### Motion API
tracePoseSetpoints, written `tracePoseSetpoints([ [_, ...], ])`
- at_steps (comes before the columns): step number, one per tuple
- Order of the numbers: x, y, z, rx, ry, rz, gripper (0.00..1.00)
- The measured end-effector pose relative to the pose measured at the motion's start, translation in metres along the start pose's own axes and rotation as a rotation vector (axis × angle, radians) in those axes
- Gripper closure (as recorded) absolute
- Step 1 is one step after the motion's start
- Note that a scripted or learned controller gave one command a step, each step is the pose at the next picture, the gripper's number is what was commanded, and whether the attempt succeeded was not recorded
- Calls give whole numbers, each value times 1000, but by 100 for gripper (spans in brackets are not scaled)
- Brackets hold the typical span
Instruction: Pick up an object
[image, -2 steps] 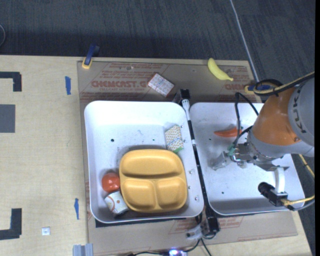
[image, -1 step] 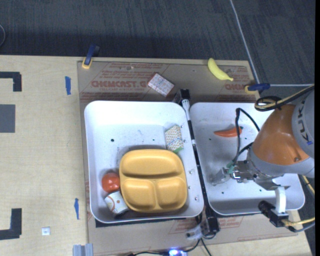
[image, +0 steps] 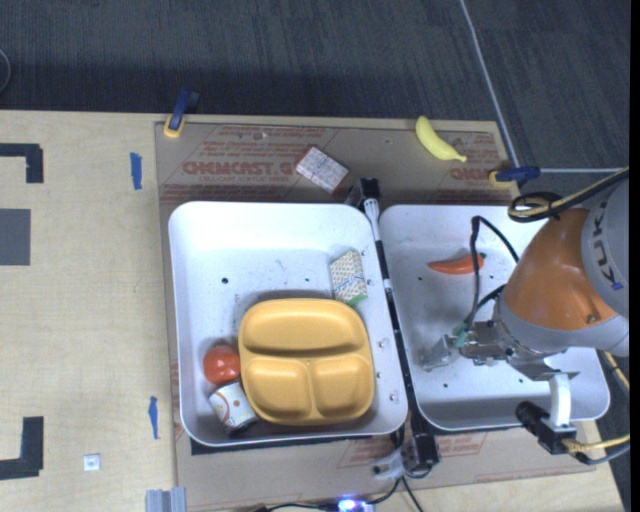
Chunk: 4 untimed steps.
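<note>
The jaws (image: 437, 353) hang low over the floor of the right white bin (image: 590, 400); whether they are spread or clenched cannot be told. The likeliest target, a flat orange-red piece (image: 456, 265), lies beyond them in that bin, so a good grasp needs centring first. The left white bin (image: 200, 240) holds a yellow compartment tray (image: 305, 360), a red ball (image: 221, 363) and a patterned packet (image: 348, 274).
</note>
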<state>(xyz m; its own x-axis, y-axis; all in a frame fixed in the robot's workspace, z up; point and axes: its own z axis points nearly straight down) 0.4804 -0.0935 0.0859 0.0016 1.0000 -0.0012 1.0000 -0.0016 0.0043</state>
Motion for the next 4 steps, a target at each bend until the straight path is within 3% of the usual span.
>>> tracePoseSetpoints([
  [4, 1, 0, 0, -1, 0, -1, 0],
])
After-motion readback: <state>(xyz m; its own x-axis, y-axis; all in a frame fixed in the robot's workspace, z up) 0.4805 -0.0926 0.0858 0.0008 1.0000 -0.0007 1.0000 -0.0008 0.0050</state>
